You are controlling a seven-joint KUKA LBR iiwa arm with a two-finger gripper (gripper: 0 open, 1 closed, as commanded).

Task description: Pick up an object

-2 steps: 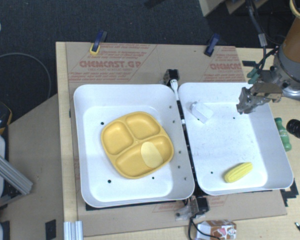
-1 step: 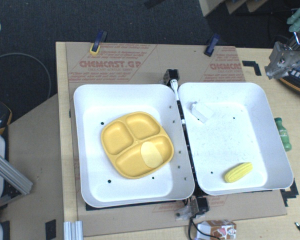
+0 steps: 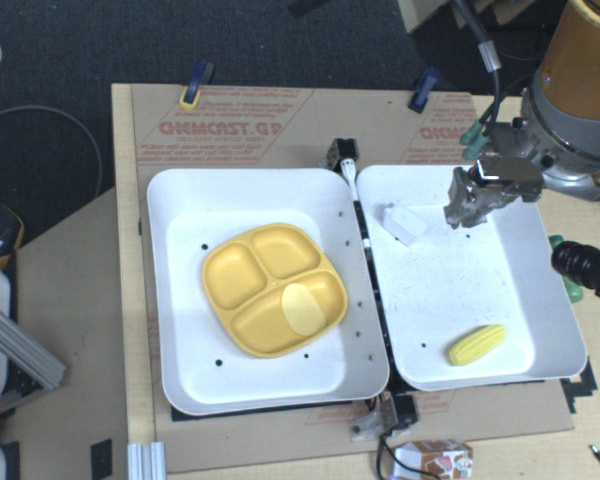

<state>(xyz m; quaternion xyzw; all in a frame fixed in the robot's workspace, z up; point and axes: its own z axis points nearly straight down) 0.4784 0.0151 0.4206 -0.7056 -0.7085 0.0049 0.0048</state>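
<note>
The arm is cut off by the top right corner of the view, so just its orange band and grey wrist show above the end effector (image 3: 467, 208). The end effector is a dark, blurred cluster of metal over the far edge of the right bin (image 3: 540, 268), and I cannot tell how far open it is or whether it has hold of anything. Just beside it, toward the bin's far left corner, lies a small pale object (image 3: 404, 223), whitish and flat-looking, hard to make out against the white plastic.

The clearest candidate for picking is a yellow corn cob (image 3: 477, 344), a short, rounded, ribbed piece that looks like plastic, lying tilted near the near edge of the right bin, well apart from the end effector.

The left bin (image 3: 180, 268) holds a yellow divided plate (image 3: 270, 288) with 3 compartments, smooth and glossy, rounded at its corners; a paler oval patch sits in its nearest compartment. Both bins are shallow, white and rounded, resting on a cardboard sheet (image 3: 240, 123) covering the surface.
</note>
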